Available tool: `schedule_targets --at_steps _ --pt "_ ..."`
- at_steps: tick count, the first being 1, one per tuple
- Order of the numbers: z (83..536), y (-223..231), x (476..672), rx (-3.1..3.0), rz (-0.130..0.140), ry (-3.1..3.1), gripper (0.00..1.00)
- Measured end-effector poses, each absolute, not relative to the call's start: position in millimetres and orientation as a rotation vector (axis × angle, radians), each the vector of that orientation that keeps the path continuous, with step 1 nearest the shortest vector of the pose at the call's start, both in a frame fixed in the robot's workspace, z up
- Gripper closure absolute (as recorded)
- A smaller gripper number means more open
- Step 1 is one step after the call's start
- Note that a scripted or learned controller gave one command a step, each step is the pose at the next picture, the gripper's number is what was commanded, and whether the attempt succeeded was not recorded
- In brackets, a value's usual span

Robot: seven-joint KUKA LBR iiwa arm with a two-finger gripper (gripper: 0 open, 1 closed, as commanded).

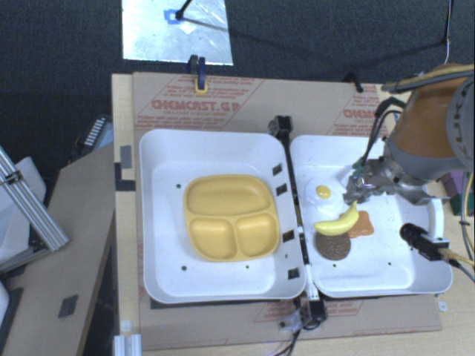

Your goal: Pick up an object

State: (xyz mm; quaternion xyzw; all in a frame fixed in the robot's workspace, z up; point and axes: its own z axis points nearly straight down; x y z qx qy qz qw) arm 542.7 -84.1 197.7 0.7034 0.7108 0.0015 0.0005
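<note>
In the right bin (386, 277) lie a yellow banana (338, 224), a round dark brown patty (333, 245), a flat orange piece (363, 227) and a white fried egg with a yellow yolk (320, 192). My gripper (355, 193) hangs over the bin's middle, just above the banana's upper right end and to the right of the egg. The arm's grey and orange body covers the bin's far right corner.
The left bin (159, 199) holds a yellow plate with three compartments (226, 216). A black divider with clips (291, 199) runs between the two bins. Bare floor of the right bin lies toward its front right.
</note>
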Motion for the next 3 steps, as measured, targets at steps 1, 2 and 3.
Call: schedule_targets --at_steps 1,2,3 --pt "207.4 -28.8 566.3 2.208 0.007 2.232 1.00" --pt "202.5 24.5 576.3 2.211 0.004 2.232 1.00" --pt "202.8 79.9 583.5 2.210 0.005 2.233 1.00"
